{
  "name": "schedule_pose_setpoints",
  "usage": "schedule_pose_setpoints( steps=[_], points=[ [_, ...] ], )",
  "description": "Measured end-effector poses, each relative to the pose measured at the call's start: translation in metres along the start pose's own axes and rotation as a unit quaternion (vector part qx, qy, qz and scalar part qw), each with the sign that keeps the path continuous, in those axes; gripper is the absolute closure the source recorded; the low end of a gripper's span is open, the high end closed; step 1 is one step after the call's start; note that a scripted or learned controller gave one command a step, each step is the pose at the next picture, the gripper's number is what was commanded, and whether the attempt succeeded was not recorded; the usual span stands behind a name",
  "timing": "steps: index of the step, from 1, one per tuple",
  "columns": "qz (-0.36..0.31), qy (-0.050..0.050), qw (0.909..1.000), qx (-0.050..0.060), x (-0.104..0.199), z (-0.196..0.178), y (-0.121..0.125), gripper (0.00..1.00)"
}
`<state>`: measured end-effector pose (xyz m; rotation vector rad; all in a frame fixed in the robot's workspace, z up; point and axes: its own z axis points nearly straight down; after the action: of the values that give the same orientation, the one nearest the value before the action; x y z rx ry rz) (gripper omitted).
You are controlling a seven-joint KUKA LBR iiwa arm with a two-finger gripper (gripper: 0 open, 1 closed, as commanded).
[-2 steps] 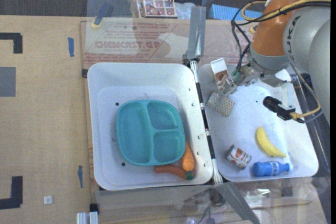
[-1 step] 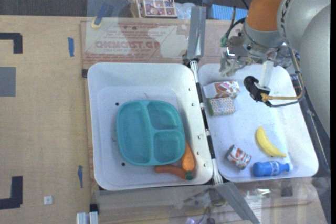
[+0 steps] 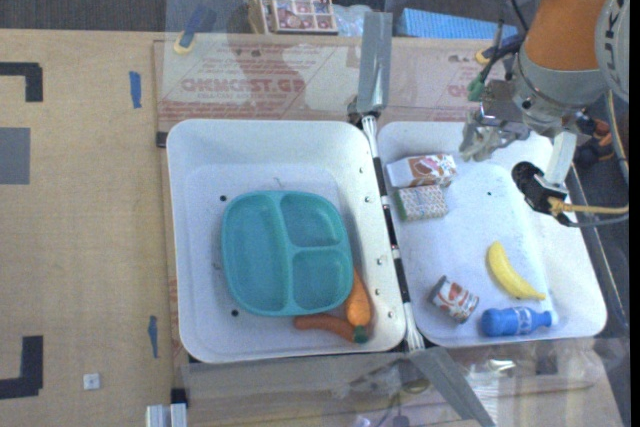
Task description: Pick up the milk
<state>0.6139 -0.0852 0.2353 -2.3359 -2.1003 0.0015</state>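
The milk carton [image 3: 422,170], white with a brown and red print, lies on its side near the back left of the right bin [image 3: 560,315]. My gripper [image 3: 483,142] hangs just to the carton's right, over the bin's back part, apart from the carton. Its fingers stand open with nothing between them.
A green-speckled box [image 3: 422,202] lies right in front of the milk carton. Further forward are a small can [image 3: 455,298], a banana [image 3: 513,272] and a blue bottle [image 3: 515,320]. The left bin [image 3: 200,155] holds a teal divided plate [image 3: 288,252] and a carrot [image 3: 330,324].
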Motion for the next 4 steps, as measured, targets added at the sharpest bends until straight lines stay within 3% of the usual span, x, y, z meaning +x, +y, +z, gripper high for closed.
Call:
schedule_pose_setpoints(
  steps=[1,2,3,4],
  points=[
    [0.0,0.0,1.0,0.0,0.0,0.0,0.0,0.0],
    [-0.117,0.0,0.9931,0.0,0.032,0.05,0.017,0.0],
    [-0.103,-0.001,0.9945,-0.017,-0.001,0.117,0.025,0.0],
    [-0.174,0.002,0.9846,-0.018,-0.007,0.126,0.041,0.0]
  ],
)
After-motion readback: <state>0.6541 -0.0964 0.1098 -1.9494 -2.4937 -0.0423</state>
